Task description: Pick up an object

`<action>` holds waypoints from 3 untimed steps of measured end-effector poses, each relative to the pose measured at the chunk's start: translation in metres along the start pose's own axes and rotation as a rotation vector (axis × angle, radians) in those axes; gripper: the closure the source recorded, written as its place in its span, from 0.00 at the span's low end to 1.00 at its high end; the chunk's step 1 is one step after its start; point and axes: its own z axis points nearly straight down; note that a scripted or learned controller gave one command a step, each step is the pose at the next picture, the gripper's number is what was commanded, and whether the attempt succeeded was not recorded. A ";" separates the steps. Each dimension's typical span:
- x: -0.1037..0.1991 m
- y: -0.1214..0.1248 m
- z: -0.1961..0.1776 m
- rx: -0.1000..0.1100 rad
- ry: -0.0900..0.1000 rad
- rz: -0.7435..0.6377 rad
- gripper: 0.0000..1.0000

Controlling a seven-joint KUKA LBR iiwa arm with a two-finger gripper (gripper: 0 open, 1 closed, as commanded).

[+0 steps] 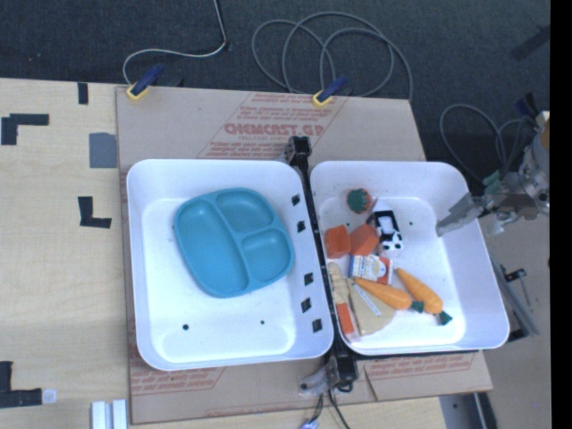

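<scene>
I see a blue divided plate [234, 240] lying flat in the left bin [152, 329]. Cardboard sheet [268, 123] sits under both bins on the worktop [54, 257]. Two yellow-blue clamps [143, 84] pin its far edge. Grey cables [322, 56] loop on the dark floor [89, 16] beyond.

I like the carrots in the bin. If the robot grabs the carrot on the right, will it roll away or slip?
The carrot looks tapered and rounded, so it would probably roll in a curve if nudged. Its smooth, toy-like surface may slip between fingers. It lies close to the second carrot, which might move too.
</scene>
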 end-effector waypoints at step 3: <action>0.075 0.055 0.193 -0.011 -0.003 -0.002 0.00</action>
